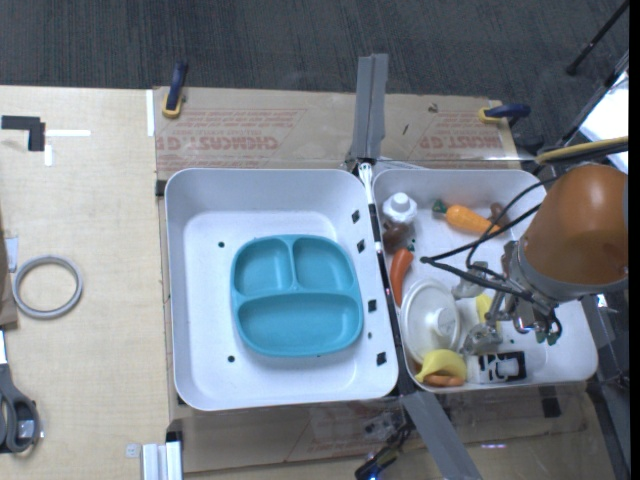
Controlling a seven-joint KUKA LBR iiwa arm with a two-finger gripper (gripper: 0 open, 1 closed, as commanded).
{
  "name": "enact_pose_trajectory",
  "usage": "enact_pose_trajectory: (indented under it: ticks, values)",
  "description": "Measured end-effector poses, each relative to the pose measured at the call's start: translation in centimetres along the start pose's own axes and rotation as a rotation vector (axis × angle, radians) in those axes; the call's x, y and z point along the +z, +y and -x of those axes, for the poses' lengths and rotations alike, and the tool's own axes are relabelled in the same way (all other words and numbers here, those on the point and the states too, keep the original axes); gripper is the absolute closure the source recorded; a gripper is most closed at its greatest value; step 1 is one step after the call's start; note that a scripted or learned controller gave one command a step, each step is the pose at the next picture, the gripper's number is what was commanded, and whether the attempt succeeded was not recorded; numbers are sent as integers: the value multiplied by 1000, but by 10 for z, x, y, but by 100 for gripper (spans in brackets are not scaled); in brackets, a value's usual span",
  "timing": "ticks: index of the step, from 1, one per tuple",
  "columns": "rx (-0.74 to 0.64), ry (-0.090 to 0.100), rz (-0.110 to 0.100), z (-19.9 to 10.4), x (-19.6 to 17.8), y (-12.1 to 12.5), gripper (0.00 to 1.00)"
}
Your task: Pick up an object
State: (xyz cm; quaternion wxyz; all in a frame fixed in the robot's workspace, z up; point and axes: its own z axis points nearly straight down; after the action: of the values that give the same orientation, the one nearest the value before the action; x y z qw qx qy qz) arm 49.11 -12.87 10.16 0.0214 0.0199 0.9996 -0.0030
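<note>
Hovering low in right bin (560, 183), gripper (487, 340) above clear cup (432, 318) and banana (442, 368); finger state unreadable. Nothing lifted; pick remains undone.

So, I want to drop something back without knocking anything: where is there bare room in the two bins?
The left bin has bare floor all round the blue divided plate, widest along its left wall and the far side. The right bin is crowded: bottle, carrot, clear cup and banana, with the gripper down among them.
</note>
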Motion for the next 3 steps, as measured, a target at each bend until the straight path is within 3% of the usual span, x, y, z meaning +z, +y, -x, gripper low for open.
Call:
enact_pose_trajectory:
  ticks: [1,2,3]
  values:
    - [40,39,4,61,12,-76,0]
    - [37,34,2,63,2,-76,100]
    - [37,35,3,63,2,-76,0]
